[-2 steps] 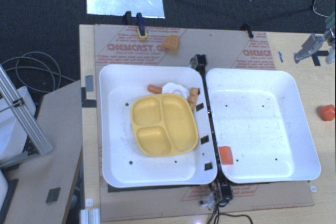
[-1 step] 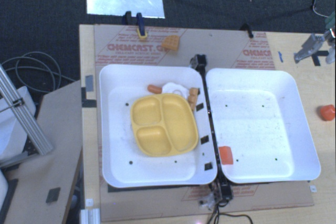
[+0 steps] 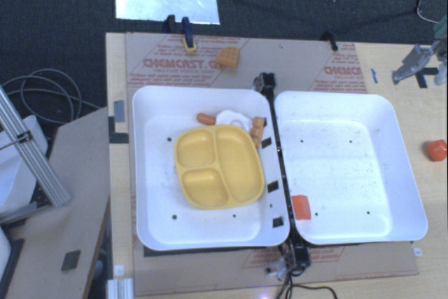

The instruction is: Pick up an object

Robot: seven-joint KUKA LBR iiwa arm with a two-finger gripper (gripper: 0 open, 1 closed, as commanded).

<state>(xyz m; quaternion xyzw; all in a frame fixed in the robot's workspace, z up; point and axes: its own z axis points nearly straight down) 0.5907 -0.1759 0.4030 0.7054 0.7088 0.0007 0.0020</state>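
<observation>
Gripper [image 3: 418, 65] at far right edge over the bench, clear of both bins, finger spread too small to tell, nothing seen in it, left bin [image 3: 150, 171] with one yellow divided tray [image 3: 218, 166], one orange sausage [image 3: 206, 119], one white piece [image 3: 233, 120], one tan piece [image 3: 257, 128], right bin [image 3: 402, 171] with one orange block [image 3: 301, 206], one waffle [image 3: 227, 57] on the far board, one orange object [image 3: 437, 150] right of the bins.

Yellow divided tray [image 3: 218, 167] flat in left bin, small orange sausage [image 3: 206, 119] beside it, orange block [image 3: 300, 206] in right bin's near-left corner
</observation>
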